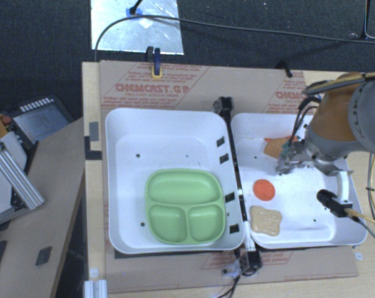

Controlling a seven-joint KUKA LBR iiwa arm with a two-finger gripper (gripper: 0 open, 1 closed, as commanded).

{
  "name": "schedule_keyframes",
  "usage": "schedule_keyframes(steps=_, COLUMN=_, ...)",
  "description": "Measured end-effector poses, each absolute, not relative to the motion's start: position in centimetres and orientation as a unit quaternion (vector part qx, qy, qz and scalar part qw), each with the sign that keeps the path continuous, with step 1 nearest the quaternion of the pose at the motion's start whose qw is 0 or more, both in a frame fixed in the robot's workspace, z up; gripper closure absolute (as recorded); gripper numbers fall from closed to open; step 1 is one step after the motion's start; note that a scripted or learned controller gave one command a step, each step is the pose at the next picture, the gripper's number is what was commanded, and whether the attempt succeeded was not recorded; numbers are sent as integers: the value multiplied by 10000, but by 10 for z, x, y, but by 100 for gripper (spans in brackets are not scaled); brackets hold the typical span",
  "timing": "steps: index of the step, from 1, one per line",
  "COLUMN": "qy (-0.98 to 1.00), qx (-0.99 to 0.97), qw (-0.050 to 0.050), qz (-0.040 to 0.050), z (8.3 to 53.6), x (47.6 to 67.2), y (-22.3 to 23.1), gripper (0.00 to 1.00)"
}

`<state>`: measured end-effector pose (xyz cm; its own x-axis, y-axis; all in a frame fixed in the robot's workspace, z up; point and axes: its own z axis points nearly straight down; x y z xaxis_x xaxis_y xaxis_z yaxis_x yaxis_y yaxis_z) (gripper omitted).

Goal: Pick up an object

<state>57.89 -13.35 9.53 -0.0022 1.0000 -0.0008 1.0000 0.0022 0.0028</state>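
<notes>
The pincer (285,165) hangs low in the right bin (311,228), just beside an orange flat piece (275,145), apparently in the approach step, its spread impossible to tell; next, I judge, it must settle over that piece and close.

Two white bins (169,126) sit on a pale tan worktop (200,82) printed with faded red lettering. A light green divided plate (185,205) lies in the left bin. The right bin holds an orange-red disc (264,190), a beige flat piece (266,220) and an orange piece (275,146). The arm (346,123) is grey and orange.
</notes>
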Motion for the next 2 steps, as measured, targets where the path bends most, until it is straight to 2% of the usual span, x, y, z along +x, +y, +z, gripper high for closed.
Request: schedule_keyframes(steps=2, qy=7085, qx=7057, qw=34, qz=20, z=208, x=577, y=-144, gripper=100)
